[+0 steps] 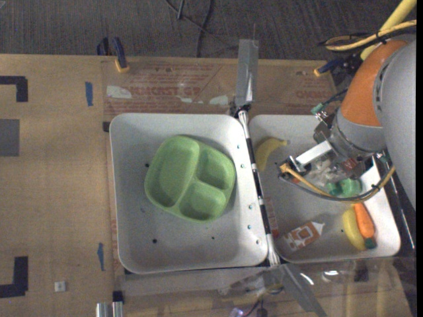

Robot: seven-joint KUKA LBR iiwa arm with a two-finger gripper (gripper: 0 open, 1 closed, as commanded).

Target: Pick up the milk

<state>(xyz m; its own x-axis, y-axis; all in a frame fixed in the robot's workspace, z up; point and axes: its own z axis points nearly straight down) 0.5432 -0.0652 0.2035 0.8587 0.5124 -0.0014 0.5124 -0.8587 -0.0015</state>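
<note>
Seen from above at a slant, the bench [59, 177] carries two shallow white bins set side by side. The left bin [132, 243] holds a green divided plate [192, 177], lying flat near its middle with its compartments facing up. The right bin [390, 240] holds several small things. A banana [268, 150] lies at its upper left corner, close to the wall shared with the left bin. The milk [303, 235], a small carton with orange and white printing, lies on its side near the bin's front wall, toward the left of that bin. To its right, well apart from it, a carrot [363, 222] lies across a yellow fruit [353, 230] near the front right corner. The grey arm [396, 91] with its orange band reaches in from the right and hangs over the middle of the right bin, above and to the right of the milk and not touching it. The gripper [330, 174] sits low among yellow cables, just above a small green object [345, 188]; whether it is released or clenched cannot be told, since the wrist and cabling hide its tip.
</note>
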